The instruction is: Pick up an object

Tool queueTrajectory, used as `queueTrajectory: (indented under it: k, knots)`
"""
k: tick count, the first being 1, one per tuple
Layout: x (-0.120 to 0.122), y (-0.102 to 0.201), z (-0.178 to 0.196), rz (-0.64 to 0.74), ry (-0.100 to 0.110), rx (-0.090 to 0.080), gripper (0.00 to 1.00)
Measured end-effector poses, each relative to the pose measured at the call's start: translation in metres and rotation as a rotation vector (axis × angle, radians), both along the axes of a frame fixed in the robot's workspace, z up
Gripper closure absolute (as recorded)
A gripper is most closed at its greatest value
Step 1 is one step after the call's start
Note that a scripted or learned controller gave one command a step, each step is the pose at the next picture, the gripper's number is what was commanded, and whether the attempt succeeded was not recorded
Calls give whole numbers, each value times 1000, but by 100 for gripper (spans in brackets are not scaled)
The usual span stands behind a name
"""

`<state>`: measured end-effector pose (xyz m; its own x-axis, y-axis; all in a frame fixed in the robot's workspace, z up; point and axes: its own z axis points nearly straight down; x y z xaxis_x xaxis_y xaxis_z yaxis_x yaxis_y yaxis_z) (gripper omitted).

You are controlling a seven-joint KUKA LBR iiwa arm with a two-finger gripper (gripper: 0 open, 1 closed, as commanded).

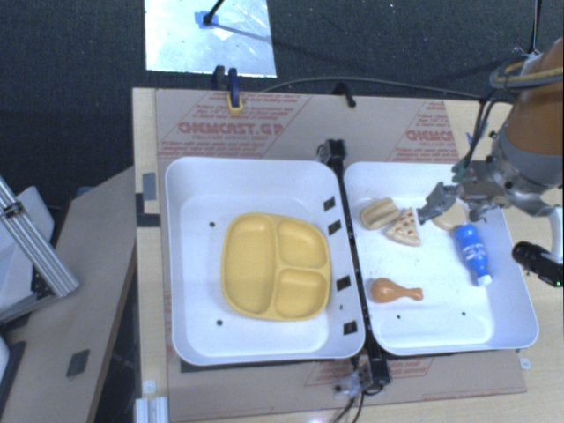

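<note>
The bench (pixel 264 117) carries two shallow white bins side by side. The left bin (pixel 189 236) holds a yellow divided plate (pixel 275 265) with three compartments, lying flat near the middle of the bin.

The right bin (pixel 502 324) holds four small things. A toy hot dog bun (pixel 379 211) lies near the upper left part of this bin, and a toy pizza slice (pixel 404 228) lies just beside it on the right, touching it or almost touching. A toy chicken drumstick (pixel 395 291) lies lower, well apart from these two. A blue bottle (pixel 472 253) with a white cap lies on its side near the right wall of the bin.

The arm (pixel 533 126) reaches in from the right, over the upper right part of the right bin. The gripper (pixel 438 203) is above the bin, just to the right of the pizza slice and up-left of the bottle. Nothing is seen between its fingers, but if they are apart or together, this cannot be told from the view
</note>
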<state>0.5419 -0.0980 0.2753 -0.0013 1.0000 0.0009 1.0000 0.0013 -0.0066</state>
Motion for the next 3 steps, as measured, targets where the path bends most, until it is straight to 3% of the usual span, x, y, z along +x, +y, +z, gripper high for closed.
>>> queueTrajectory:
  k: [1, 3]
  knots:
    - [2, 0, 4, 2, -9, -1, 0]
    - [7, 4, -102, 0, -2, 0, 0]
